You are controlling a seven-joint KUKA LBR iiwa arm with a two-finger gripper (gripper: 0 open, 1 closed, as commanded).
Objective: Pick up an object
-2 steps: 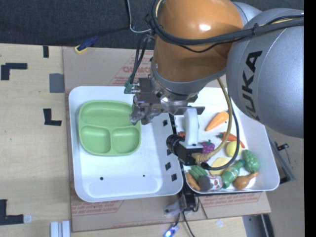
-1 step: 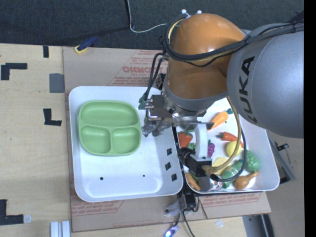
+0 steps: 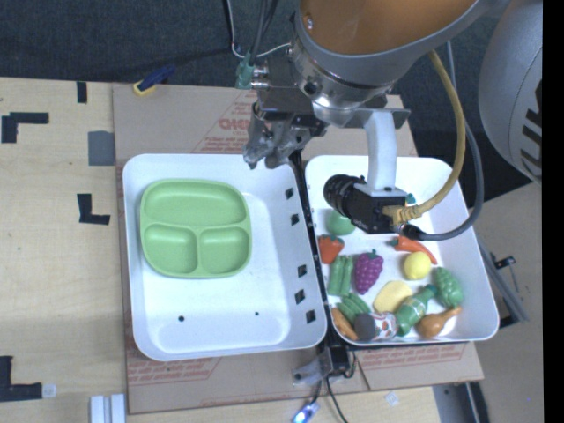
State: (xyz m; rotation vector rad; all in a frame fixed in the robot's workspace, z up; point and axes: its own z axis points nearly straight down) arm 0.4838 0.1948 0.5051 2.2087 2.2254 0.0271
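Hovering over the top edge between both bins, gripper [image 3: 269, 152] hangs from the grey-and-orange arm [image 3: 388, 25] | fingers: cannot tell | toy fruit and vegetables [image 3: 388, 285], purple grapes [image 3: 367, 271] among them, heaped in right bin [image 3: 476, 263] | green divided plate [image 3: 195, 227] in left bin [image 3: 220, 324] | red print on cardboard [image 3: 176, 122], mirrored, unreadable

A grey arm [image 3: 520, 69] with a broad orange band [image 3: 388, 7], black cables and a yellow hose [image 3: 454, 104] trailing.

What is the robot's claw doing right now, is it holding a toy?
Gripper: above the bins' far edge; whether it holds anything cannot be told.
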